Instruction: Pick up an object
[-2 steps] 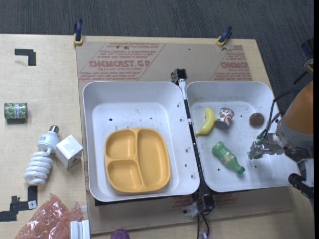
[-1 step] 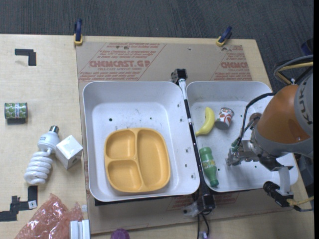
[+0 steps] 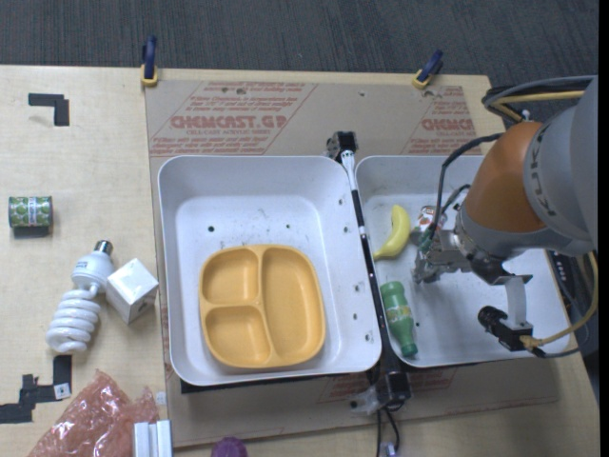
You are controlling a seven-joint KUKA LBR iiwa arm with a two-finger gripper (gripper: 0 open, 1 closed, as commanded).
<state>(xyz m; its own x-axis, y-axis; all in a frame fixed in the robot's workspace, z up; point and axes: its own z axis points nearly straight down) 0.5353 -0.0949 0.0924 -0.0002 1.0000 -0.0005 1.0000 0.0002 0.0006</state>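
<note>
Arm [image 3: 533, 179] reaches into right bin [image 3: 447, 350], gripper [image 3: 430, 260] low beside banana [image 3: 394, 231], your green bottle [image 3: 398, 317] just below. Can't tell you its grip state. Yellow tray [image 3: 262, 305] sits in left bin [image 3: 190, 208].

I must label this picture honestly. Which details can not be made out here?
- Claw in camera view: too small and cluttered to tell open from shut.
- Red-and-white object beside the banana: partly hidden by the arm, identity unclear.
- Purple object: cut by the bottom edge.
- Green can label: too small to read.
</note>
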